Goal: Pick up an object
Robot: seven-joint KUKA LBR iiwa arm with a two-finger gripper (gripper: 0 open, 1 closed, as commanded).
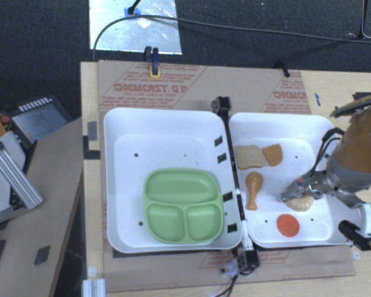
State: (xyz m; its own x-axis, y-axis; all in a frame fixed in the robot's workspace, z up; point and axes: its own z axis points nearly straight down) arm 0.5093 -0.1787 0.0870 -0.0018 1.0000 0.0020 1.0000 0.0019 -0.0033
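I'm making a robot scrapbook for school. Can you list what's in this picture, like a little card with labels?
left bin: holds a green divided plate
right bin: holds toy food
bread slice: near the back, touching an orange piece
chicken drumstick: beside the divider between the bins
red round slice: near the front edge
pale lumpy piece: right under the tool
tool: low in the right bin, at the pale piece
arm: reaches in from the right
grasp: cannot tell if anything is held
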